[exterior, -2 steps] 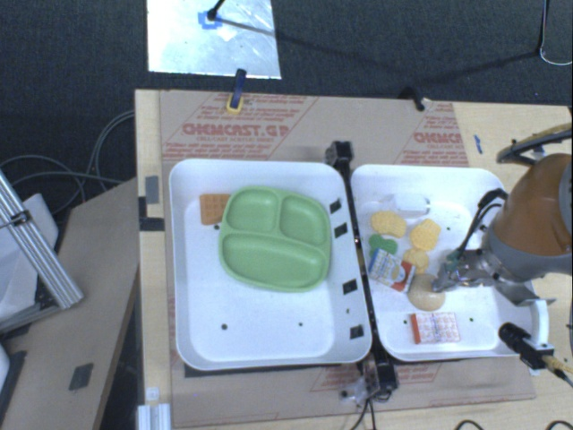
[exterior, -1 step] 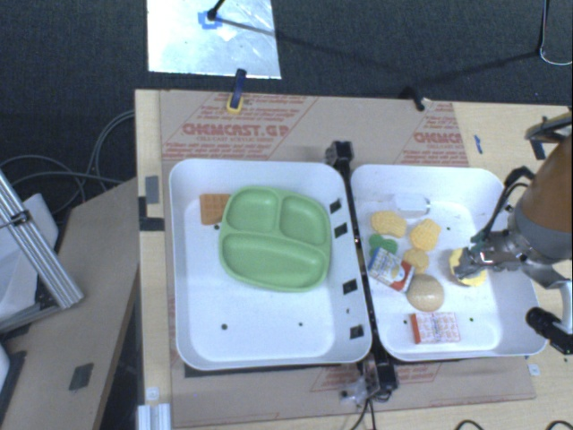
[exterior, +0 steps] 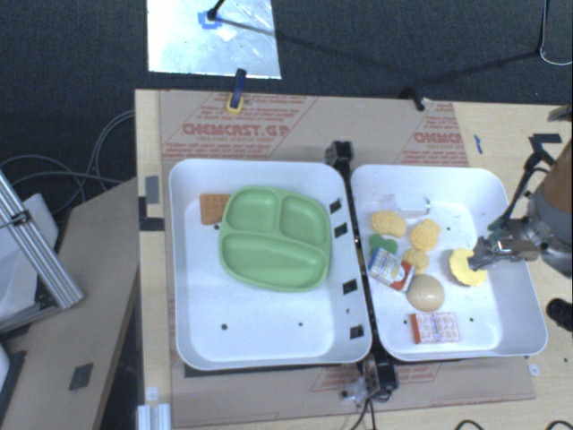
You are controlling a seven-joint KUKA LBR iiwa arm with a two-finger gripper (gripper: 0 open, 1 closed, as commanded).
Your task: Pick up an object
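The right bin [exterior: 501, 325] holds several small items. Among them are a yellow crescent-shaped piece [exterior: 465, 269], a tan rounded lump [exterior: 425, 292], a yellow lumpy piece [exterior: 388, 223] and a second yellow piece [exterior: 425, 234]. A blue, white and red packet [exterior: 388, 267] and a flat red-and-white card [exterior: 436, 328] lie there too. My gripper [exterior: 484, 255] reaches in from the right, low over the bin, with its tip at the upper right edge of the yellow crescent piece. It looks to be touching that piece.
The left bin [exterior: 201, 330] holds a green divided plate [exterior: 273, 238] and an orange cracker [exterior: 212, 208] beside the plate's upper left. A black divider [exterior: 354, 240] runs between the bins. A small green piece [exterior: 382, 243] and a small yellow bit [exterior: 415, 259] lie mid-bin on the right.
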